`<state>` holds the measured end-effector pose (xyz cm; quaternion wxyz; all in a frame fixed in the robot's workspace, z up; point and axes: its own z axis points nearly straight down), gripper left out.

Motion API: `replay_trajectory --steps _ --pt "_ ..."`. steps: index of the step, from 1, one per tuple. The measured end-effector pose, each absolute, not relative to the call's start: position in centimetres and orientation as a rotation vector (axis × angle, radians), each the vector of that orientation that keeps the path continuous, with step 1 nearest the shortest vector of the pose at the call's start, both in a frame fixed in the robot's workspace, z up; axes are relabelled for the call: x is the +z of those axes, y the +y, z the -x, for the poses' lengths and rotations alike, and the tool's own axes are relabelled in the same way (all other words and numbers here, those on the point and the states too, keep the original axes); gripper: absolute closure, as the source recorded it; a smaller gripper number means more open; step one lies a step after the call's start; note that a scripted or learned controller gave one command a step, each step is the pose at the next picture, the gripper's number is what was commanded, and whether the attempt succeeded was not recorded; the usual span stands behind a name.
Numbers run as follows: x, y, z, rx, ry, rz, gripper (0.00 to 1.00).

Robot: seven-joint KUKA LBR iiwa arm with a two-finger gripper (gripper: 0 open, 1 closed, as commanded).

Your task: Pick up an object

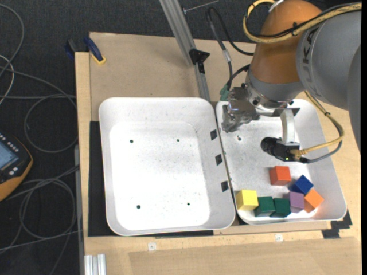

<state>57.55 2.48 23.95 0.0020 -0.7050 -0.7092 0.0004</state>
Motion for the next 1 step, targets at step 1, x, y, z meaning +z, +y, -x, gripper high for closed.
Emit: replay_trajectory --steps 1 --pt "22.96 8.30 -57.13 0.002 -2.225 2.210 1.00"
